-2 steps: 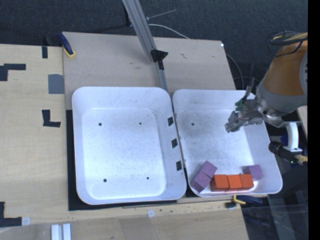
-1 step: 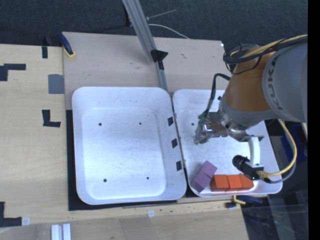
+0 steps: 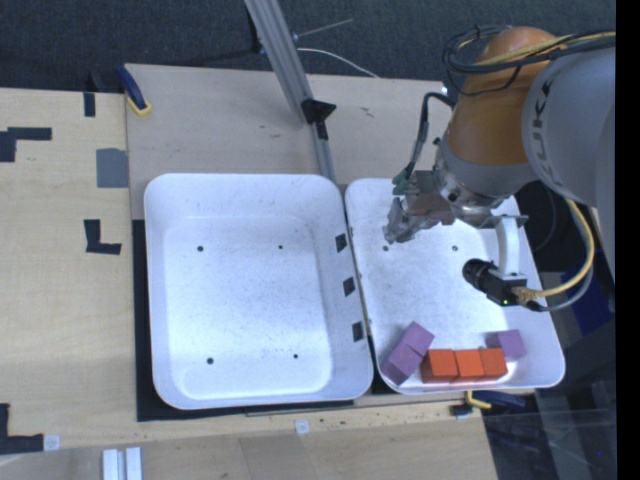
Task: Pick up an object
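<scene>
Two shallow white plastic bins sit side by side on a pale wooden surface [image 3: 60,298], seen from above at a slant. At lower right of the frame, along the near wall of the right-hand bin [image 3: 440,268], lie the candidates for picking: a long orange rectangular block [image 3: 462,365], a larger light purple block [image 3: 407,351] touching its left end, and a small purple cube [image 3: 509,343] just above its right end. The left-hand bin [image 3: 245,288] holds no blocks. A grey robot arm with an orange band [image 3: 495,98] enters from the upper right, and its tool [image 3: 400,226] hangs over the far left part of the right-hand bin, well apart from the blocks. Whether the tool is released or clenched cannot be told; nothing is seen in it. To do this step well, it should probably travel toward the lower right, centre over one block, and descend clear of the bin wall and neighbouring blocks.
</scene>
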`<action>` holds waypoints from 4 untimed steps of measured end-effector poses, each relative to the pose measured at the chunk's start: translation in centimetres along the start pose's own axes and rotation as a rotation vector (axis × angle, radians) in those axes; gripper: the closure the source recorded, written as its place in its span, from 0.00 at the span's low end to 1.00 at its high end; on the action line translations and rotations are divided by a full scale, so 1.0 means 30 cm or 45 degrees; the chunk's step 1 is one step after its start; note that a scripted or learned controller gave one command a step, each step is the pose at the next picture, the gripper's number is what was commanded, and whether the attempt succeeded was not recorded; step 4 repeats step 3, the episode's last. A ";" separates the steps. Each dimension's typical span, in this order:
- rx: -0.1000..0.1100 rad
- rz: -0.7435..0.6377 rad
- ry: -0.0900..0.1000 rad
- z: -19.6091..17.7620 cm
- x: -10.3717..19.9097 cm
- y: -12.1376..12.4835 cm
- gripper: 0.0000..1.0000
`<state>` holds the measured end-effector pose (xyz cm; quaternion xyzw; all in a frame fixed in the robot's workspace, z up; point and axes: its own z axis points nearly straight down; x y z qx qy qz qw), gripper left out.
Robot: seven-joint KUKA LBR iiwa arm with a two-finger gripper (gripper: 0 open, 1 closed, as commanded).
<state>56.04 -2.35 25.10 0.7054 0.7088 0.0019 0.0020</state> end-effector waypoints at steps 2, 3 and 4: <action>0.013 0.001 0.001 0.051 0.299 -0.137 1.00; 0.011 0.004 0.000 0.050 0.292 -0.133 0.00; 0.011 0.004 0.000 0.050 0.292 -0.133 0.00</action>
